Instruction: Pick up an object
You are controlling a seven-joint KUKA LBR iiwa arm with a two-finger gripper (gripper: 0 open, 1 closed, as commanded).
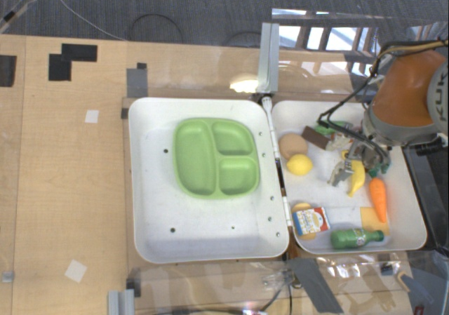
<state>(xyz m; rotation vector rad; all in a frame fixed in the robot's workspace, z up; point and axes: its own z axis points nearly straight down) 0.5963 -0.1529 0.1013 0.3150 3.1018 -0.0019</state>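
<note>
We see the two-finger metal gripper [342, 173] low in the right white bin [414, 236], beside the small curved yellow banana [358, 177]. Whether its fingers are apart or together we cannot tell; wrist and cables clutter that spot.

We judge the main risk to be a miss or a glancing contact. The banana lies close among neighbours: the tapered orange carrot [379, 198] just to its right, the round yellow lemon [299, 165] and the tan egg-shaped potato [293, 144] to its left. A closing stroke slightly off could push the banana into the carrot or roll it away, since its curved skin gives little flat surface.

The banana's long axis runs roughly up and down in the view, slightly tilted, its lower tip towards the near edge of the bin.
</note>
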